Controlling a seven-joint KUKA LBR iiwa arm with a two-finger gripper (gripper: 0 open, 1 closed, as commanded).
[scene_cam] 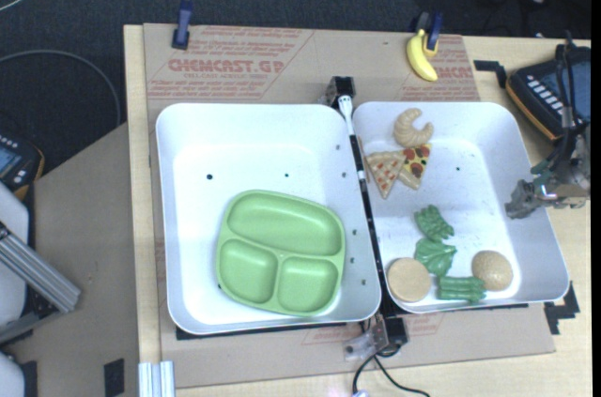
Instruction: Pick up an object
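The right bin (526, 151) holds a group of loose toy food items, any of which can serve as the object to pick up. A croissant (410, 127) lies at the upper centre of this bin. Directly below it, a waffle piece (383, 172) and a pizza slice (416, 162) lie side by side, touching. Further down, green leafy vegetable pieces (434, 237) run towards the lower edge of the bin, ending at a green piece (459, 289) lying flat. A round cookie (408, 279) rests at the lower left of the bin, just beside the green pieces. A bread roll (492, 268) rests at the lower right.

The gripper (533, 194) is at the right rim of the right bin, at mid-height of the frame, well apart from the food items. No item is seen between the jaws. Whether the jaws are apart or together cannot be determined.

The left bin (188, 151) holds a green divided plate (281, 251) in its lower centre, with three compartments facing up.

Both bins sit side by side on the worktop (282, 67). A toy banana (422, 58) lies on the worktop above the right bin, next to a blue clamp (432, 27). A second blue clamp (182, 24) sits at the upper left of the worktop.
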